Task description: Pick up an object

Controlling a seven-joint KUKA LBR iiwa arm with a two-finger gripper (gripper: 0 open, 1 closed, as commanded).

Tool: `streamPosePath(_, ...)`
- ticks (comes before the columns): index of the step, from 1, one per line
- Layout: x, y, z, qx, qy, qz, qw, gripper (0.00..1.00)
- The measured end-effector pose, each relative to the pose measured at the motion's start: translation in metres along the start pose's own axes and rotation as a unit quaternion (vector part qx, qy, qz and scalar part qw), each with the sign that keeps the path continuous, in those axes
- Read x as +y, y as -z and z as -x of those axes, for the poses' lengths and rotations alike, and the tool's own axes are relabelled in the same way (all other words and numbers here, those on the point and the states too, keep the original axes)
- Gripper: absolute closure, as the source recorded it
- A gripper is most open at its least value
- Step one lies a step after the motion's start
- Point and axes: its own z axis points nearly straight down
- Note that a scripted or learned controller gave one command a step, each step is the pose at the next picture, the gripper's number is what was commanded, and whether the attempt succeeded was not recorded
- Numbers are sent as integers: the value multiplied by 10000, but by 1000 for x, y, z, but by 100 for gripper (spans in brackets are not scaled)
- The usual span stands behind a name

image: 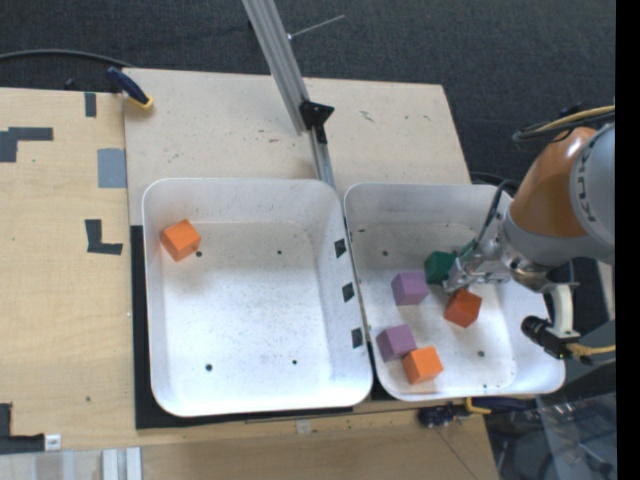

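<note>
You've got the pincer (462, 280) down in the right white bin (500, 378), right of centre in the frame, sitting between the dark green block (438, 264) and the red-orange cube (462, 309). The red cube lies just below the fingertips and looks to be touching them or very nearly, but honestly the view's too small there, so I can't tell whether the pincer is wide, narrow or actually closed on anything. I wouldn't count it as a grab yet.

If the red cube is your target, you want the fingers square on two opposite faces and low enough to catch its middle before lifting; it sits turned a bit, so a corner pinch would probably pop it out. Lift straight up, since the green block is right beside the fingers on the upper left.

Other options lie further left and lower: a purple cube (409, 288) just left of the pincer, a second purple cube (396, 341) and an orange cube (422, 364) near the bin's lower edge. A lone orange block (181, 238) sits in the left white bin (250, 398), well apart.
</note>
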Motion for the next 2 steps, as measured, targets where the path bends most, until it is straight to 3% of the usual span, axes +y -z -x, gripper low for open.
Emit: streamPosePath(2, -2, 113, 5, -12, -3, 39, 10000, 100)
